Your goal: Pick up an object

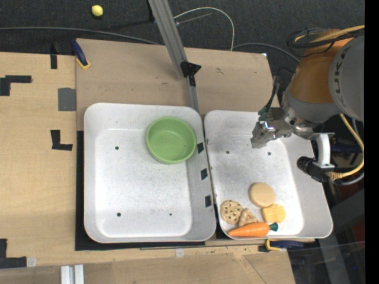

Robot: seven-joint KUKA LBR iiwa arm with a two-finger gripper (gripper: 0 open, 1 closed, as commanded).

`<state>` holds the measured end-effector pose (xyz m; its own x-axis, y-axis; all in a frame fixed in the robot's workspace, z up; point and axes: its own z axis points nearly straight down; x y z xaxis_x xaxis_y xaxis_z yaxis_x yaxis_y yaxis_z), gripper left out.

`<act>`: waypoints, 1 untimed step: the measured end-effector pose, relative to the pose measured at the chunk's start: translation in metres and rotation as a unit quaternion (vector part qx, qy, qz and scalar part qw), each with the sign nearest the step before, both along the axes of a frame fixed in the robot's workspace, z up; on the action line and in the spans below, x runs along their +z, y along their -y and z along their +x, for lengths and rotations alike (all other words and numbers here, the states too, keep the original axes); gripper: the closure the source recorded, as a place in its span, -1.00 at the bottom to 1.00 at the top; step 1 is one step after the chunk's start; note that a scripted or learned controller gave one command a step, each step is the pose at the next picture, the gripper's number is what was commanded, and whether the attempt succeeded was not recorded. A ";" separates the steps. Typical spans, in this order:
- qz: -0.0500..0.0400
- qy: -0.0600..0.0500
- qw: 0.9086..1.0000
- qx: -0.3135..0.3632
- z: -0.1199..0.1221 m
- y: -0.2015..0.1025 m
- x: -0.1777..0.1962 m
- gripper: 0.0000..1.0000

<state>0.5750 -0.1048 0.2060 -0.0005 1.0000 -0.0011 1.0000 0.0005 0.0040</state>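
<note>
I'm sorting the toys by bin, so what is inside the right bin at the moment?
In the right bin, near its front edge: a round cookie, a tan bun, a yellow piece and a carrot. The gripper hangs over its far end, hiding the floor below.

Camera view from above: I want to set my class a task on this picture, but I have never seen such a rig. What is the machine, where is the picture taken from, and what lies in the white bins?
One camera fixed above the bench looks down at a slant. The grey and orange machine at the right is a robot arm; its grasping end, the pincer, hangs over the right bin, with nothing visibly in it. The left bin holds a green bowl. At the right bin's near end lie toy foods: a cookie, a tan round piece, a yellow piece and a carrot.
</note>
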 end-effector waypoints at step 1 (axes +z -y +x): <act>0.000 0.000 1.000 0.001 0.001 0.000 0.053 1.00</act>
